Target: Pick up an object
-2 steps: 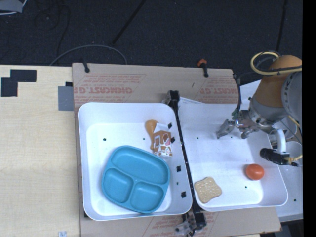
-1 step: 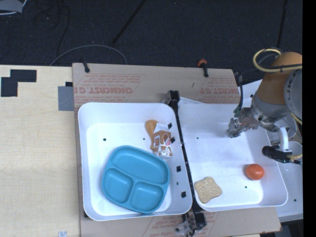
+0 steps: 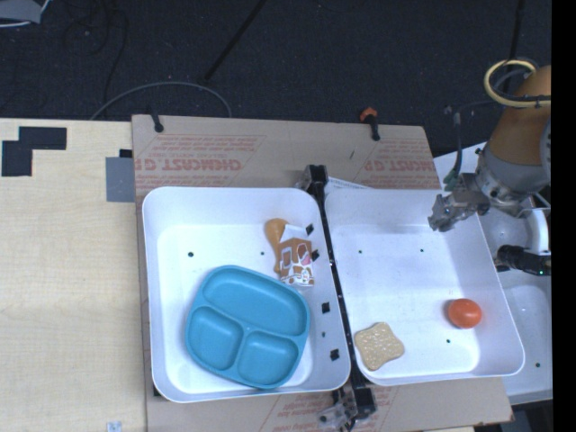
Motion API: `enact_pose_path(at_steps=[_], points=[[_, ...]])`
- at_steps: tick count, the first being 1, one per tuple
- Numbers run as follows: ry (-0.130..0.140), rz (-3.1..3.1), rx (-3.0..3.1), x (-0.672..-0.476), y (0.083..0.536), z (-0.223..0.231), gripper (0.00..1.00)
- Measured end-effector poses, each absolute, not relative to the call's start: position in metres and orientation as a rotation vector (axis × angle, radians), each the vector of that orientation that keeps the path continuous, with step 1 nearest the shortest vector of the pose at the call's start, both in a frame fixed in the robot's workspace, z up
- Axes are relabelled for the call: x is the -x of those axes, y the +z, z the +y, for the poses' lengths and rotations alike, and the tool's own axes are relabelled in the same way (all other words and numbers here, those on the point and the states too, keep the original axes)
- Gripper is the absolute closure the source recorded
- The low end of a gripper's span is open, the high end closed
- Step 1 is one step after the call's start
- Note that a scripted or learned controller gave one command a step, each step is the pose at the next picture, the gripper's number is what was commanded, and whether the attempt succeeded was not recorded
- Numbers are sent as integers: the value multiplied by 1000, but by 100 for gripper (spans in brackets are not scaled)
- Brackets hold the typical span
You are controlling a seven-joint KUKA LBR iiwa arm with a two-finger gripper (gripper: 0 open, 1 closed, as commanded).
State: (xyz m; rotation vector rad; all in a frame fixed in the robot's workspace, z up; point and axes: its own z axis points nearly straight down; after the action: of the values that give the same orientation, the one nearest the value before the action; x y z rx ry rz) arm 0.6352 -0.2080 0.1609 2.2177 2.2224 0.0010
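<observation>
In the right bin point(image 3: 414, 241) lie a small orange-red ball point(image 3: 464, 313) near the right wall and a tan slice of toast point(image 3: 378, 346) at the front left corner. The left bin point(image 3: 171, 241) holds a blue divided plate point(image 3: 247, 326) and a small orange and brown printed packet point(image 3: 290, 254) behind it. My gripper point(image 3: 444, 216) hangs over the far right corner of the right bin, well behind the ball, with nothing seen between its fingers.
A black divider point(image 3: 328, 277) runs between the two bins. Cardboard point(image 3: 270, 156) lies under them, held by clamps at the back. A wooden bench top point(image 3: 63, 268) stretches to the left. Cables lie on the dark floor behind.
</observation>
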Motion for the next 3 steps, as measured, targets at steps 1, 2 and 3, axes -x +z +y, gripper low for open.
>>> enact_pose_path(at_steps=[1, 2, 3], points=[[3, 2221, -2215, -639, 225, -212, 100], [0, 2227, -2215, -639, 238, -212, 100], [1, 2229, -2218, -637, 244, -161, 100]])
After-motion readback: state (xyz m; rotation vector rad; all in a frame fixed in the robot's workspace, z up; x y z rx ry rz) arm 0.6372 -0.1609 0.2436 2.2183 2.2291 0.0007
